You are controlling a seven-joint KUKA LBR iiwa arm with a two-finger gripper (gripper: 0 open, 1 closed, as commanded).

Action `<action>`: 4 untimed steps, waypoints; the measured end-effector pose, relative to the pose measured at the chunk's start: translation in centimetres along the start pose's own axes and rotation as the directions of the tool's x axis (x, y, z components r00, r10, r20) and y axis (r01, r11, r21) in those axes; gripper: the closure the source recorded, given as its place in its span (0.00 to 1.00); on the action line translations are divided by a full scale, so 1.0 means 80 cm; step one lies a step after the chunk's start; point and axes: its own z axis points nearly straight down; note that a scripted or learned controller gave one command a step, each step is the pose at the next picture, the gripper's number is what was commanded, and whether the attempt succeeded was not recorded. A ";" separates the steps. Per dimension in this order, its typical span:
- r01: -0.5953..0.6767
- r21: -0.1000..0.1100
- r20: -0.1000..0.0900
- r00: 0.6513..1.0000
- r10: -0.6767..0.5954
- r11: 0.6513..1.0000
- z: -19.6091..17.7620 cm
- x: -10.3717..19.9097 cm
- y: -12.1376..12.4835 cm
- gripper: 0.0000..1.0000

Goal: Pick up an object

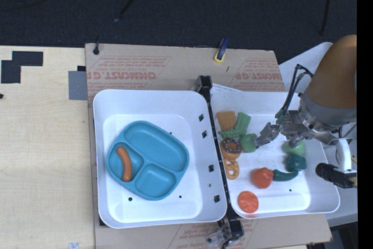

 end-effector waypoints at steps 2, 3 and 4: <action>0.003 -0.008 0.000 1.000 -0.003 1.000 0.064 0.011 0.011 0.00; 0.002 -0.010 0.001 1.000 -0.002 1.000 0.138 0.019 0.021 0.00; -0.001 -0.011 0.001 1.000 0.001 1.000 0.150 0.020 0.020 0.00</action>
